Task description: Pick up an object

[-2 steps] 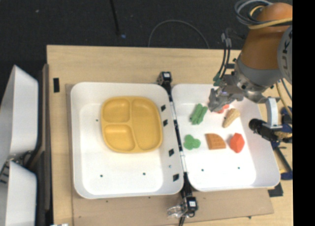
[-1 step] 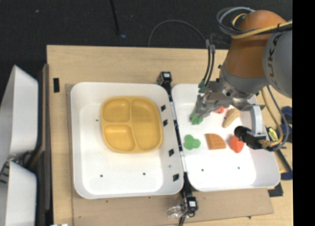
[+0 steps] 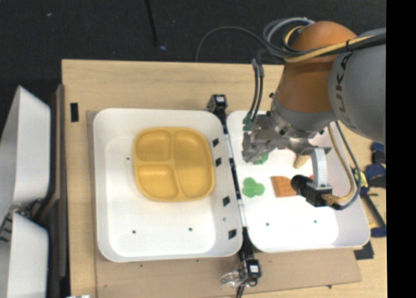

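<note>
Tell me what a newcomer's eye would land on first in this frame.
Probably the yellow three-compartment plastic plate, alone in the left white bin. Next, the grey arm's orange band looming over the right white bin, its gripper low by a green object; a green leafy piece and an orange-brown block lie nearby.

A grey arm (image 3: 364, 89) with an orange band is reaching over the right-hand bin (image 3: 325, 228), its gripper (image 3: 255, 150) hanging low at the bin's left side above a partly hidden green object (image 3: 261, 157). A second green piece (image 3: 253, 187) and an orange-brown block (image 3: 282, 186) are lying nearby. A yellow divided plate (image 3: 174, 163) is sitting in the left bin (image 3: 117, 225).
</note>
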Robot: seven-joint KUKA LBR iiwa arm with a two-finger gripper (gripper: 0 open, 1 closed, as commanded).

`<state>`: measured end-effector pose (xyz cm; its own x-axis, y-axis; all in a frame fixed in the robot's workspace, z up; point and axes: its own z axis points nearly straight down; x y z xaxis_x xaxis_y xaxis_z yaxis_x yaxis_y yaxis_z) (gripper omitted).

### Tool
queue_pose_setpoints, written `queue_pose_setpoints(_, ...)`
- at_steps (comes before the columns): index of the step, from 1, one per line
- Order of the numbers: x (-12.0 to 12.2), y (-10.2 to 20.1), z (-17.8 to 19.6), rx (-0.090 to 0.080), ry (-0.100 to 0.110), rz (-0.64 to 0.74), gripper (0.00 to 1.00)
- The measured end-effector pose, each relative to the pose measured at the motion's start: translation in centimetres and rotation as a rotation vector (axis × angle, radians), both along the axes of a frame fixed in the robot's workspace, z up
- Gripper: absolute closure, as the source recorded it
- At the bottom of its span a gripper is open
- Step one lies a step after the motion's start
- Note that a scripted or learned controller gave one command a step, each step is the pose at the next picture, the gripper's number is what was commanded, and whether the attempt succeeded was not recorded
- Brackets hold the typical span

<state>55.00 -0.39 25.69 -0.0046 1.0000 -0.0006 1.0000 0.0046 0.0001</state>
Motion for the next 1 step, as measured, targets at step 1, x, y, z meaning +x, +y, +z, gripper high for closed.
queue_pose_setpoints(1,-1.00,5.85,0.13,0.003,0.000,0.004,1.00)
